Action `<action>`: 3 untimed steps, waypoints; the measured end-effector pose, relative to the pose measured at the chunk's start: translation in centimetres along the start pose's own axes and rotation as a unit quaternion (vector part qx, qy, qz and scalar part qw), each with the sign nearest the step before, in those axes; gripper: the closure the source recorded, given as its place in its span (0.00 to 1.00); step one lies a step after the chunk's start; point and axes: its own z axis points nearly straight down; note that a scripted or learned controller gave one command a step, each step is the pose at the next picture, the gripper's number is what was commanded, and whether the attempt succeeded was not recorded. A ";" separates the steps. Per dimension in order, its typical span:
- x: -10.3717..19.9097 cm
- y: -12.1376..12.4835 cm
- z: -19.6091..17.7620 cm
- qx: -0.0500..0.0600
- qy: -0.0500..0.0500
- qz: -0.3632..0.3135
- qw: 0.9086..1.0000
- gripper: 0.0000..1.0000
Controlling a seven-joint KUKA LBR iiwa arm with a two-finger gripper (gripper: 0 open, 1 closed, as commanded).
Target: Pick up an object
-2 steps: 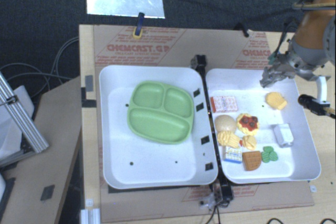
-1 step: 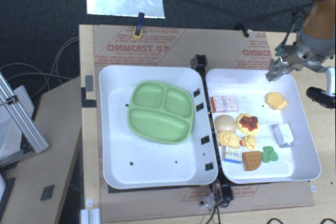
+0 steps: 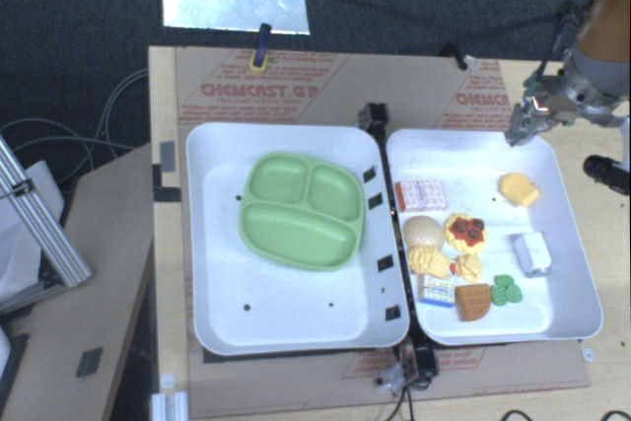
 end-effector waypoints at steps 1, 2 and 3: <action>4.5 -3.1 -1.1 0.002 0.001 -0.001 1.000 1.00; 8.4 -5.3 -1.3 0.002 0.000 0.000 1.000 1.00; 12.6 -8.2 0.2 0.003 0.001 -0.001 1.000 1.00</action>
